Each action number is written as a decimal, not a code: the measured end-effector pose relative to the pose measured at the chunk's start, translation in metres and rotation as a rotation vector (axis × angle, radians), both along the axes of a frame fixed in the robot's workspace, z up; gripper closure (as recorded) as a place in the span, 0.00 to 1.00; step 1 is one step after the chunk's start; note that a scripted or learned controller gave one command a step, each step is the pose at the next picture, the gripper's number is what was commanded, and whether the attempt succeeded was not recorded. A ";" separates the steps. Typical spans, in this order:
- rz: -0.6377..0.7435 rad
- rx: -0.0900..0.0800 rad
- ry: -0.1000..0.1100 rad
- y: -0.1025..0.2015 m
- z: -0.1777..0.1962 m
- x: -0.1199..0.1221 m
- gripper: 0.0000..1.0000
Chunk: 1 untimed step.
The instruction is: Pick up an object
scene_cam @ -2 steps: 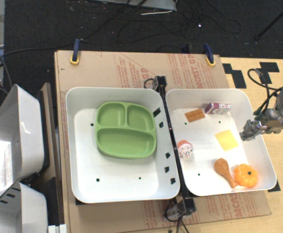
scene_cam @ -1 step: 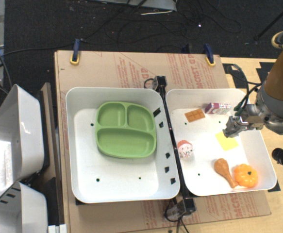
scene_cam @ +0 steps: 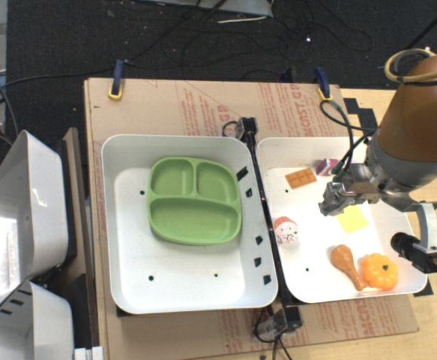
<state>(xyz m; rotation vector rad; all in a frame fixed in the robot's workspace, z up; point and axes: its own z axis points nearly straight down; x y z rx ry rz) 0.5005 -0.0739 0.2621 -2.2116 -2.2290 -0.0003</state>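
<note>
My gripper [scene_cam: 336, 199] hangs over the right bin [scene_cam: 302, 285], just above and left of a flat yellow square [scene_cam: 353, 219]. An orange waffle-like tile [scene_cam: 301, 178] lies to its upper left, with a small purple item [scene_cam: 327, 166] beside it, partly behind the cables. A white and red round toy [scene_cam: 285, 230] sits near the bin's left wall. A brown drumstick [scene_cam: 347, 264] and an orange pumpkin [scene_cam: 380, 271] lie at the front right. I see nothing between the gripper's fingers.
The left bin [scene_cam: 128, 276] holds a green divided plate [scene_cam: 195, 199]. A black divider with clips runs between the bins. Grey tubs [scene_cam: 19, 208] stand off the bench at the left. Cables trail from the arm over the right bin's back.
</note>
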 end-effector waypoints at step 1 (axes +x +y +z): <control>-0.001 0.000 0.002 0.046 -0.015 0.006 1.00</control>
